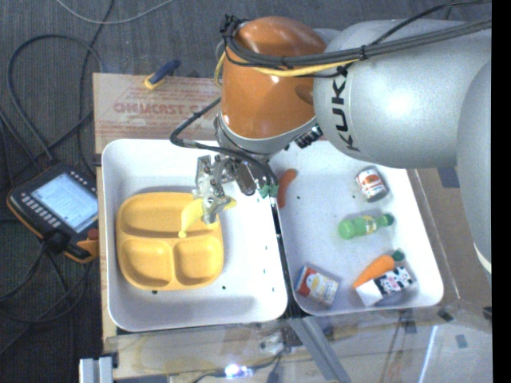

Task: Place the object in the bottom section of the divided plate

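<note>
Claw clenched on a small yellow object above the divided plate's far right rim.
Below it, the yellow divided plate lies in the left white bin; the object hangs over the plate's edge, not yet in the near section.

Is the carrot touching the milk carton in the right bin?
Touching. The camera view shows the carrot lying against the milk carton, with no gap between them.

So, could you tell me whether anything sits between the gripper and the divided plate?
Nothing visible does. The gripper hangs right at the upper right rim of the yellow divided plate, whose sections lie bare in the left bin.
</note>
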`<state>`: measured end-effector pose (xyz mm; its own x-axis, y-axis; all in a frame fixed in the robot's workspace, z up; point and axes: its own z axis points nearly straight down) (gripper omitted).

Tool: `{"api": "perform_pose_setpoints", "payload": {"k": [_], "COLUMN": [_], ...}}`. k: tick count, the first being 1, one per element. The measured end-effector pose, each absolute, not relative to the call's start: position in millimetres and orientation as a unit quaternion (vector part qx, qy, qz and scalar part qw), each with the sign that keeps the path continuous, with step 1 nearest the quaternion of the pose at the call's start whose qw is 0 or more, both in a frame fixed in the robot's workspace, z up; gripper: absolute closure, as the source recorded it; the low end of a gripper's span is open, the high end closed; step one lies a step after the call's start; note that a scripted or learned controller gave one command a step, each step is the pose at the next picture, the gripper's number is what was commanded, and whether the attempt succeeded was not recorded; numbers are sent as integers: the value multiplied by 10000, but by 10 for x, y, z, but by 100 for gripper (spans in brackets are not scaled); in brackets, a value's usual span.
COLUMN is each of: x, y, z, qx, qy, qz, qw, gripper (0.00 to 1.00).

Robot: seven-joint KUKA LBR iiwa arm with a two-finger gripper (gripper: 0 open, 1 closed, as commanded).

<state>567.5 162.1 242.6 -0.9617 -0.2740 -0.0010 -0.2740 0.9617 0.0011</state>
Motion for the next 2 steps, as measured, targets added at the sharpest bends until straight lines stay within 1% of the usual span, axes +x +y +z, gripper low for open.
{"api": "perform_pose_setpoints", "payload": {"k": [1,2], "x": [5877,5336], "y": [1729,1482], "z": [2995,2364], "qx": [-1313,-1364], "qy": [9913,9906], "qz": [11,17], "qw": [8,-5], "gripper": [100,100]}}
